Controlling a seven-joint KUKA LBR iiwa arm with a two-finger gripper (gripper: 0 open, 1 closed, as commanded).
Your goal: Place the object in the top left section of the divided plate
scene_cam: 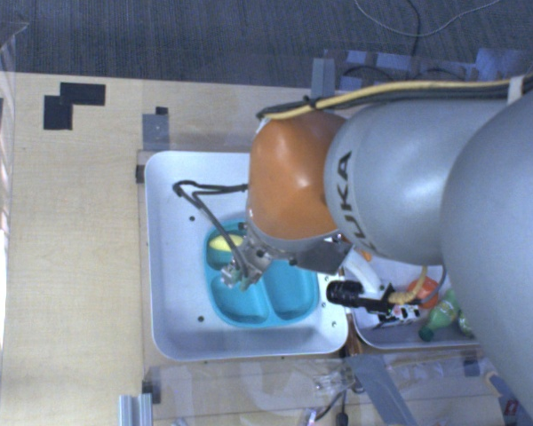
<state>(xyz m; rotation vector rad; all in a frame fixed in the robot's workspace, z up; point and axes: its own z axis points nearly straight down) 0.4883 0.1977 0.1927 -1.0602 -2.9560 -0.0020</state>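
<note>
Under the arm: the left bin (173, 264) carries a blue plate (289, 300), and the big grey arm (426, 176) with its orange band (289, 180) leans over both from the right, hiding the plate's upper right part.
Arm: largest thing in view; it covers most of the right bin (400, 334), where a few small toys (426, 313) lie, well apart from the gripper on its right.
Left bin: white and shallow; a dark cable (204, 204) loops across its floor up and left of the gripper.
Plate: divided, lying directly beneath and around the gripper, with two lower sections showing below and to its right.
Object: a yellow piece (222, 245) sits just up and left of the gripper, in what looks like the plate's top left section (its lower edge is hidden by the gripper).
Gripper (240, 276): low over the plate, its tip just beside the yellow piece; nothing can be made out between the tips, and I cannot tell how it is set, since the metal parts blur together.
Step in hand: likely the set-down or the let-go over the top left section.
Doing it well: rise straight up, slowly, so the tips do not drag the yellow piece over the ridge into the lower section; keep the wrist clear of the cable on the way out.
</note>
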